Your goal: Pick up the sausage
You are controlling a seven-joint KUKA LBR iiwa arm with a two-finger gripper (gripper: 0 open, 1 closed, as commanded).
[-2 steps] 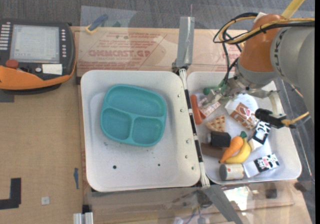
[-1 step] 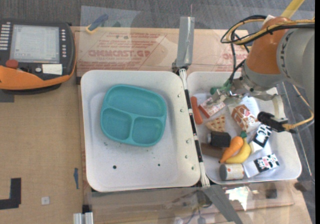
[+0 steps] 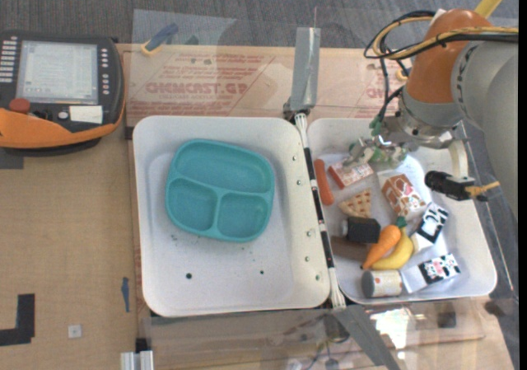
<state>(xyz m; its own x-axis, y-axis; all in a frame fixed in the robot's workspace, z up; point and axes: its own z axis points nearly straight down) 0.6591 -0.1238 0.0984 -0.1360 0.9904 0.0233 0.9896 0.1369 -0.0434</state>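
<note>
— What lies nearest in the right bin (image 3: 475, 246)?

— A small can (image 3: 380, 283) on its side by the near wall, with a black-and-white patterned box (image 3: 440, 268) to its right. Just behind them are a banana (image 3: 401, 254) and a carrot (image 3: 382, 245), side by side and touching.

— And further in?

— A black block (image 3: 361, 231) is just left of the carrot's top, and a second patterned box (image 3: 431, 221) lies towards the right wall. Behind those come a waffle piece (image 3: 358, 203) and a small red-and-white carton (image 3: 402, 193).

— Where is the sausage?

— The sausage (image 3: 324, 183) lies flat along the right bin's left wall, running near to far, with nothing lying on it. A red-and-white packet (image 3: 351, 172) lies just to its right.

— And the gripper?

— The gripper (image 3: 372, 149) hangs over the far part of the right bin, above the packet's far end. It is right of the sausage and apart from it. I cannot tell whether it is spread or closed, and I see nothing held in it.

— The left bin?

— The left bin (image 3: 156, 236) holds a teal divided plate (image 3: 220, 189). Beyond both bins lies a cardboard sheet (image 3: 206, 88), and a control tablet (image 3: 58, 88) rests at the far left.
</note>
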